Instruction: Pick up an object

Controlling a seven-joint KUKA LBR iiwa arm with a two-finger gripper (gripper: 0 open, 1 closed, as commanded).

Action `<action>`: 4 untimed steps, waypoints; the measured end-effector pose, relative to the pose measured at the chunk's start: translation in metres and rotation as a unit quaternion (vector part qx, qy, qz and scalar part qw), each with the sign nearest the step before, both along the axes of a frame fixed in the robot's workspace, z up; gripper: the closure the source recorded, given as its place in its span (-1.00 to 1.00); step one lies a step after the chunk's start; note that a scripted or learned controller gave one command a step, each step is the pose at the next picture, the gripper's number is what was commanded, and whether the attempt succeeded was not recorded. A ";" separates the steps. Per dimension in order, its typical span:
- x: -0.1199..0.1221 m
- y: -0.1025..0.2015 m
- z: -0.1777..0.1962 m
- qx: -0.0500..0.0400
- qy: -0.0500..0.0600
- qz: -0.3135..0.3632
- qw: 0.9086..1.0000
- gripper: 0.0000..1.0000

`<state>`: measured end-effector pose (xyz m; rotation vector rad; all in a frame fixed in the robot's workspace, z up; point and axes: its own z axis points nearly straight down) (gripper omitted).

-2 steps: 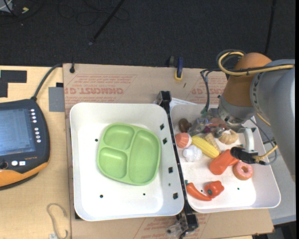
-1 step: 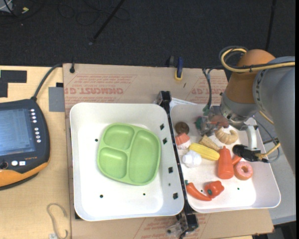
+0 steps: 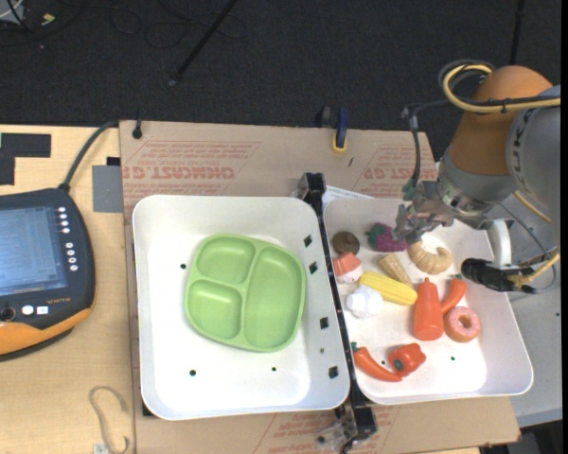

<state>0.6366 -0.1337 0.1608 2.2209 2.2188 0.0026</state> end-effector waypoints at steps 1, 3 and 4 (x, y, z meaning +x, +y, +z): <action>-0.002 -0.002 0.043 0.000 0.000 0.000 1.000 1.00; -0.009 0.058 0.066 0.001 0.003 0.003 1.000 1.00; -0.019 0.114 0.064 0.001 0.004 0.003 1.000 1.00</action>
